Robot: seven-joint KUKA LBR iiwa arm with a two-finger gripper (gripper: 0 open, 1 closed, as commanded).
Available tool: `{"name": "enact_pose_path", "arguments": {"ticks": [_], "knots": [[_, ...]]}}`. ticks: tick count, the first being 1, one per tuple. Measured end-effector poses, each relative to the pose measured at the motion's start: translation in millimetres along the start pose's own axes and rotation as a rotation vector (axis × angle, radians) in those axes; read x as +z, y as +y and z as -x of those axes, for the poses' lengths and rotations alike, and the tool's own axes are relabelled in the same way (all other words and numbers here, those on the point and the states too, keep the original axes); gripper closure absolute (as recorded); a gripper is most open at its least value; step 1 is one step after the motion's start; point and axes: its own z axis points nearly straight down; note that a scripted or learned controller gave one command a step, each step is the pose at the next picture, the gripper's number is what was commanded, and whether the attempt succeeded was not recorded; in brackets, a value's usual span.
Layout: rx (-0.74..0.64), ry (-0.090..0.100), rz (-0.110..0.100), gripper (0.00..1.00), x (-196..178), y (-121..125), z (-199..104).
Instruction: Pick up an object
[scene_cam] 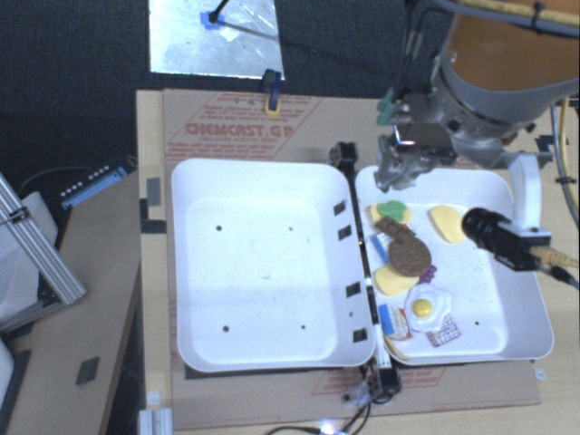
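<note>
**Inspection: both bins and end effector, read left to right**

I start at the left bin. It is a shallow, smooth white tray with rounded corners and a raised rim; its floor shows a few small dark dots. It offers wide open room on every side within its walls. Beneath both bins lies a printed brown cardboard sheet on the tabletop.

A row of small black clips marks the seam where the two rims meet.

In the right bin, the objects crowd the left wall. I see a green piece, a brown flat paddle-shaped piece with a round disc end, a yellow flat piece under it, a toy fried egg with glossy yolk, a blue-and-white packet, and a small printed packet. A separate yellow wedge lies nearer the centre. The bin's right half and near corner are bare.

The end effector hangs at the right bin's far left corner, above and just beyond the green piece. I cannot tell whether its fingers are spread or closed. A black cylindrical fitting projects over the bin's right part.
</note>
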Motion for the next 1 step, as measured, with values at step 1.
{"name": "enact_pose_path", "arguments": {"ticks": [1], "knots": [[0.004,0.0,0.002,1.0,-59.0,2.2,-46.3]]}}
